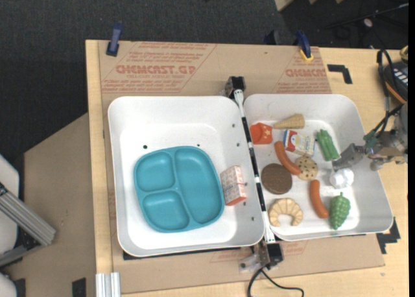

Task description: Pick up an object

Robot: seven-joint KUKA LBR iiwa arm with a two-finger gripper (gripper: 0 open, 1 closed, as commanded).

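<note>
Hovering at the right bin's (363,120) right edge, the claw (353,154) sits beside a white object (342,177); its opening cannot be told.

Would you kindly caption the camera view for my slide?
Gripper poised over the right bin of toy food, beside a blue divided plate in the left bin.

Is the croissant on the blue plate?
No, the croissant lies in the right bin, while the blue plate sits in the left bin.
</note>
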